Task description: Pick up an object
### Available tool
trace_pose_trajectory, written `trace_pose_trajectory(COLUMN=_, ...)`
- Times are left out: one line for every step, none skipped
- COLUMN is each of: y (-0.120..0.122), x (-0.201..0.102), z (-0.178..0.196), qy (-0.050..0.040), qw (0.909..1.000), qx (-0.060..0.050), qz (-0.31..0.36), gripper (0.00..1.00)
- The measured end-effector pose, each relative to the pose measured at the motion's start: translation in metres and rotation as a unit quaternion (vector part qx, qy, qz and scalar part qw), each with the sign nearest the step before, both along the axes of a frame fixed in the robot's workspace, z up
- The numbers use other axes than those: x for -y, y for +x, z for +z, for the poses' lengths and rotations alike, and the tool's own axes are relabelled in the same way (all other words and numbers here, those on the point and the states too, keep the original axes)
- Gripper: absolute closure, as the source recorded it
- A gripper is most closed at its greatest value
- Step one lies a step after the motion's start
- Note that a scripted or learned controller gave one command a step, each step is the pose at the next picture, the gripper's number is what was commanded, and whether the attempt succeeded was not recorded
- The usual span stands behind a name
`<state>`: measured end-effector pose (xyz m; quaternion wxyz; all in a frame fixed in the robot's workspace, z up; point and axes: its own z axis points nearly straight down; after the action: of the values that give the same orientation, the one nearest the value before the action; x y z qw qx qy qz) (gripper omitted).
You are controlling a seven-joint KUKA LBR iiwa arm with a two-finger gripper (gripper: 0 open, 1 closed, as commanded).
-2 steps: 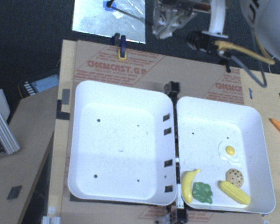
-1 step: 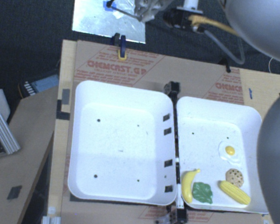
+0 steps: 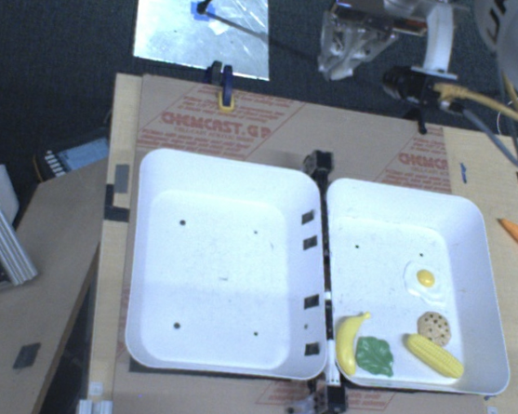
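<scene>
gripper (image 3: 351, 49): top centre of frame, above the table, jaws' state unclear | right white plastic bin (image 3: 485, 276): yellow plastic banana (image 3: 348, 342), green leaf (image 3: 375, 355), corn cob (image 3: 434, 355), cookie (image 3: 433, 327), fried egg (image 3: 425, 280)

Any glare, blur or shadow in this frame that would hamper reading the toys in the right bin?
Camera view: lighting is even and the right bin toys read sharp, the banana, corn, cookie and egg; glare washes out the foil sheet at top; the end effector is soft and blurred near the top edge; a faint shadow crosses the left bin floor.
</scene>
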<state>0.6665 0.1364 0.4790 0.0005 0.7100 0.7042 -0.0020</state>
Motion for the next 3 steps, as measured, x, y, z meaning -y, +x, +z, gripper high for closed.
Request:
trace_pose_trajectory(y=-0.004, x=0.121, z=-0.071, qy=-0.0007, qw=1.0000, qx=-0.002, qz=-0.002, gripper=1.00)
trace_pose_trajectory(y=0.002, x=0.031, z=-0.068, qy=0.0036, qw=0.9999, qx=0.002, qz=0.010, gripper=1.00)
trace_pose_trajectory(y=-0.008, x=0.065, z=-0.158, qy=0.0018, qw=1.0000, qx=0.002, qz=0.005, gripper=1.00)
